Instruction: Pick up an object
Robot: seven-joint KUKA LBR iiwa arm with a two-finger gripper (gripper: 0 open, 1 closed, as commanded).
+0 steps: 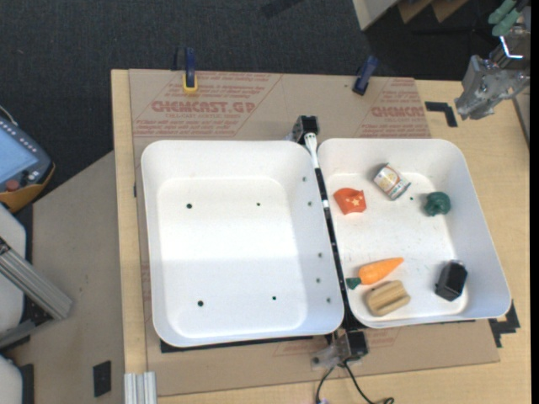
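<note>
Tan block (386, 297) beside carrot (380, 269), black box (450, 281) near, pincer (487, 91) off-bin at upper right, grip state unclear

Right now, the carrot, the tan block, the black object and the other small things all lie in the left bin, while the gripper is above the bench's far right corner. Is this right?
Not quite. The camera view shows the carrot, tan block and black object with the other small things in the right bin, not the left bin. The gripper is indeed near the bench's far right corner.
</note>
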